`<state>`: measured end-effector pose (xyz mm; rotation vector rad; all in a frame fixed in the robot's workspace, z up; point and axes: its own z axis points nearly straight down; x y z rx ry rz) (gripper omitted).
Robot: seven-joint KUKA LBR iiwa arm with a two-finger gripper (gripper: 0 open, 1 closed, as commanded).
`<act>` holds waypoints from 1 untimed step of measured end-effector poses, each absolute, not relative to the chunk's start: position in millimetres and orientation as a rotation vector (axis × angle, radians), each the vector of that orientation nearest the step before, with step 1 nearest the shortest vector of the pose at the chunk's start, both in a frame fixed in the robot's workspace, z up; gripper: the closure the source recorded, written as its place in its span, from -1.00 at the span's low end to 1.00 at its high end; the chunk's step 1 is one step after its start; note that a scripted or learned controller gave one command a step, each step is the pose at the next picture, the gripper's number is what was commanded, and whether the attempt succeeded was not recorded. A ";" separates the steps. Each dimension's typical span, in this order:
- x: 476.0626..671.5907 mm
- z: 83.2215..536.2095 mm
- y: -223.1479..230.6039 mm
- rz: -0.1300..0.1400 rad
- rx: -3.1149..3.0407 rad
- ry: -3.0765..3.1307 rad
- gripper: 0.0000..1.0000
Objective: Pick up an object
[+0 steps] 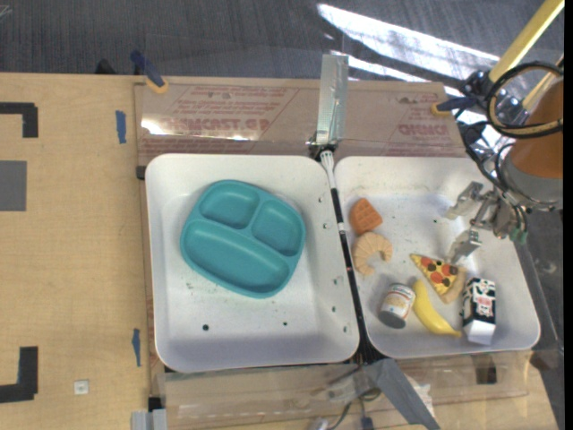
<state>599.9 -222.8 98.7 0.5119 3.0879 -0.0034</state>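
The claw (473,220) hangs over the right part of the right bin (394,179), reaching in from the right below the arm's orange band (543,155). Its two metal fingers (465,200) stand parted, one higher and further back, the other lower with its tip near the pointed end of the pizza slice toy (437,274); nothing lies between them, so the claw is open and holds no object. Whether the lower fingertip touches the bin floor cannot be told. The objects to pick all lie in the right bin. An orange bread-like piece (364,215) sits near the bin's left wall, with a croissant toy (372,251) just below it, the two close together. Further toward the front lie a small jar (397,304) with a pale lid, tilted on its side, and a banana (431,313) just beside it, curving toward the front right. The pizza slice toy rests just above the banana, and a small milk carton (480,310) with black and white marks stands by the right front corner, just beside the banana's end. The left bin (170,240) holds a teal divided plate (243,236), lying flat near its middle. Both bins sit side by side on the desk (63,240), touching along their inner walls.
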 end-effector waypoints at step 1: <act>602.0 109.9 -221.3 -0.006 0.506 3.083 1.00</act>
